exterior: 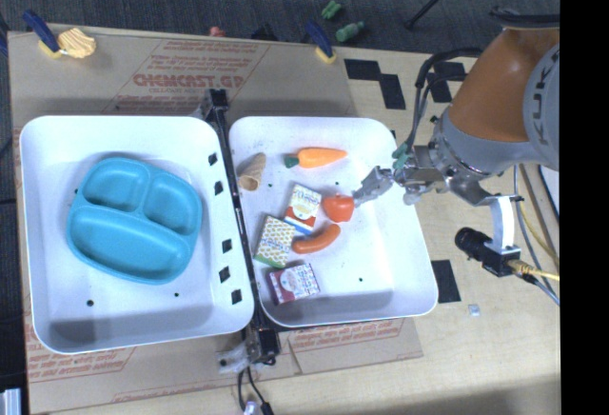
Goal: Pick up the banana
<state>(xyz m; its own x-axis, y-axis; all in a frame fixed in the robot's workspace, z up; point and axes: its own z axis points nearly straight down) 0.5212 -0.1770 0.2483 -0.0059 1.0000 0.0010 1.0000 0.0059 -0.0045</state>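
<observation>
Nearest in the right bin point(409, 280), at about 6 o'clock from its centre, lies a maroon packet point(295, 283). Just beyond it are a checkered box point(276, 240) and a red sausage point(316, 238). Around the centre sit a small carton point(304, 202) and a red tomato-like piece point(338, 207). The end effector point(376, 183) hovers at 3 o'clock, just beside that red piece, holding nothing. Whether it is open or closed I cannot tell. Farther back, a tan cone-shaped piece point(250, 170) lies at 10 o'clock and a carrot point(319, 156) at 12.

I can make out no certain banana in either bin. The only yellowish thing point(76, 44) lies well apart on the cardboard at the far left of the tabletop, too small to name. The step looks like the approach, with nothing grasped yet. The next move calls for locating the banana first, then descending over it.
</observation>
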